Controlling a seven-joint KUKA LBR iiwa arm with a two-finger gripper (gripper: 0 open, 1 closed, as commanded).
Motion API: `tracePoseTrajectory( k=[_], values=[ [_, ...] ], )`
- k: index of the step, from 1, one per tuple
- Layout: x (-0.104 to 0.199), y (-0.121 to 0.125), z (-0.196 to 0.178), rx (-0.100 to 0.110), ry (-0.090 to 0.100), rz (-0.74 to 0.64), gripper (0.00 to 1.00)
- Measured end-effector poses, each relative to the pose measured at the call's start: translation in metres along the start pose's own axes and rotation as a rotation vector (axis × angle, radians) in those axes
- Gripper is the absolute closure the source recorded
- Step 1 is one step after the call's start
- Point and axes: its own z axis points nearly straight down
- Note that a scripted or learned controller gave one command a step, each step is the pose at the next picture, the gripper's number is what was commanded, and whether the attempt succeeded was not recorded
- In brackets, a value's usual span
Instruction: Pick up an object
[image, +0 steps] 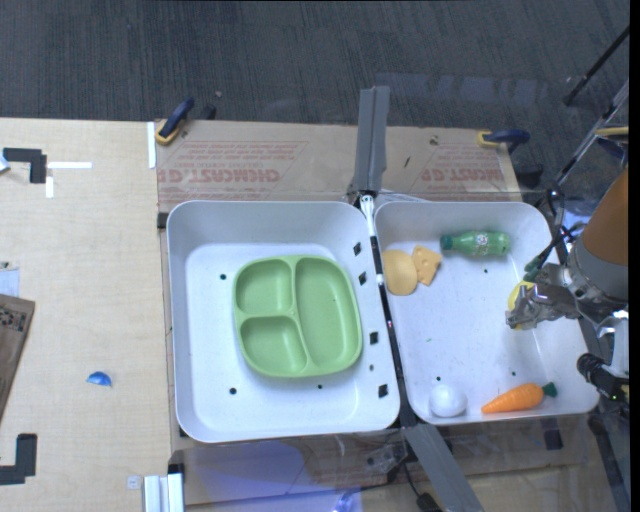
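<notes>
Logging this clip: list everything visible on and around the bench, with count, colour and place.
bins: 2, white, side by side on the bench
divided plate: 1, green, left bin
bottle: 1, green, right bin, far side
yellow food pieces: 2, touching, right bin by the divider
carrot: 1, orange, right bin, near right
ball: 1, white, right bin, near edge
cardboard: brown, behind the bins
arm: 1, grey and orange, right side
tool: 1, over right bin's right edge
</notes>
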Motion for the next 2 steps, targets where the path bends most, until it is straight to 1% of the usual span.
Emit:
tracePoseTrajectory(
  k=[1, 2],
  values=[
    [0.0391, 0.0542, -0.0371, -0.003, -0.002, -0.025, 1.00],
    [0.0391, 0.0543, -0.0449, -0.001, -0.003, -0.027, 1.00]
  ],
)
